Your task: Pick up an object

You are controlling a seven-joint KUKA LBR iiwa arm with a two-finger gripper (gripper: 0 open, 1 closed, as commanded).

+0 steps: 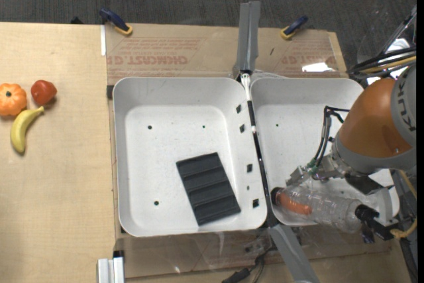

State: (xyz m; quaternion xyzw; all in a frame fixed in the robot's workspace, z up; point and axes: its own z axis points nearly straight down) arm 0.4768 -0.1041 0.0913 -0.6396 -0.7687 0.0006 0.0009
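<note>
Over the right bin (291, 99) (near corner), arm (374, 122) bends low.

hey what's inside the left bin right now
The left bin holds one dark ribbed rectangular block, lying flat and angled near the front wall. Whatever is beneath the block is covered. The rest of the floor shows small dark holes.

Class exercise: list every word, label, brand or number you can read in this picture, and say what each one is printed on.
"CHEMCRZT.GF": red print, seen upside down, on the cardboard sheet behind the left bin; this reading is uncertain, as the letters are faint.
A second, smaller red line under it is too blurred to read.
The clear plastic bottle in the right bin shows no label I can read.
</note>
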